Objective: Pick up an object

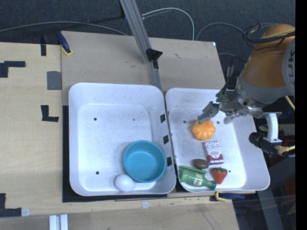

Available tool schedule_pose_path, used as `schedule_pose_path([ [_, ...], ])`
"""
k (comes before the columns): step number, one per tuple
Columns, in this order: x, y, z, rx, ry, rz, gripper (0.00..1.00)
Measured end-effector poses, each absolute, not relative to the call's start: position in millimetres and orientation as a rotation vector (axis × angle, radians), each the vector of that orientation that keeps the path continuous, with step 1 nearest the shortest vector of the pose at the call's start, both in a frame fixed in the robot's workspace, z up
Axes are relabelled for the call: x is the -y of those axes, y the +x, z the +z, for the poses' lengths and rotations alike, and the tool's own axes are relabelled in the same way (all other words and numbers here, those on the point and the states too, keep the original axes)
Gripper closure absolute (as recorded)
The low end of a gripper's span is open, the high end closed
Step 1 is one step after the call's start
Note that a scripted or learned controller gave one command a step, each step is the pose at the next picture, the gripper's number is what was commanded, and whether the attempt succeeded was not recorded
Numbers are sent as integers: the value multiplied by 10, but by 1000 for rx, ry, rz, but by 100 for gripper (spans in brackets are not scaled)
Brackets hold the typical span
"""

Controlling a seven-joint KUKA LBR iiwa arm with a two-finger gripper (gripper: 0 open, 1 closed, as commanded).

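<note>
Hovering over the right bin (249,143), the gripper (217,113) of a grey-and-orange arm hangs with its fingers spread apart and nothing between them, just above and to the far side of a small orange pumpkin (204,130). By the look of it, the pick has not been made: every object lies on a bin floor, and the approach, the closing and the lift all remain.

The pumpkin, judged the likeliest target because it sits nearest the fingertips, rests in the middle of the right bin. It is squat and rounded, slightly wider left to right than near to far, so it has no strong long axis and points nowhere in particular.

Nearer the camera in the same bin lie a red-and-white carton (213,152), its long side running near to far, a small brown object (201,164), a strawberry (219,175) and a green bottle (195,177) lying on its side along the near wall, neck toward the right. The left bin (91,128) holds a blue bowl (144,160) with a white ball (124,182) touching its near-left edge.
</note>
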State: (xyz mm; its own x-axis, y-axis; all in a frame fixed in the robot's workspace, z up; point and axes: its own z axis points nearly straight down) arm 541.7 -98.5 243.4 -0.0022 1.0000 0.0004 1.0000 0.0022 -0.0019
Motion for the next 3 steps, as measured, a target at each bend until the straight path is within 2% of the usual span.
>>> schedule_pose_path([
  [1, 986, 5417, 2435, 2223, -2218, 2, 0],
  [3, 912, 5408, 1149, 2219, -2215, 9, 0],
])
